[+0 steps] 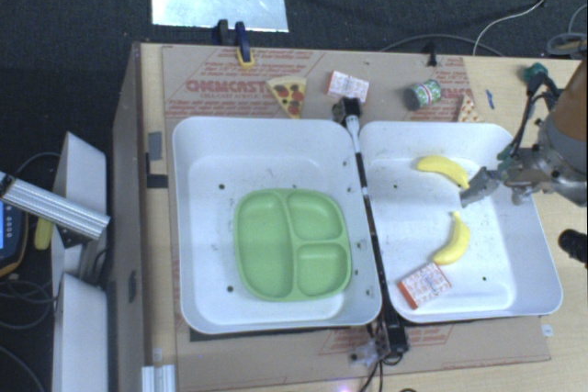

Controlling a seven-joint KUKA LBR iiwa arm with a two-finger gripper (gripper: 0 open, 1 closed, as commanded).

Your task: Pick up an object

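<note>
The right bin [537, 275] holds two yellow bananas and a small box. One banana [442, 168] lies near the bin's back, the other banana [453, 240] lies curved in the middle, and the red and white box [424, 285] sits at the front left. My gripper [478, 188] reaches in from the right and hangs low over the bin, just right of the back banana's tip and above the middle banana. Nothing shows held in it.
The left bin [207, 188] carries a green divided plate [294, 243]. Behind the bins on the cardboard lie a toy pizza slice [288, 95], a white and red packet [348, 86], a small can [425, 93] and a blue and yellow clamp [242, 43]. Cables run along the right side.
</note>
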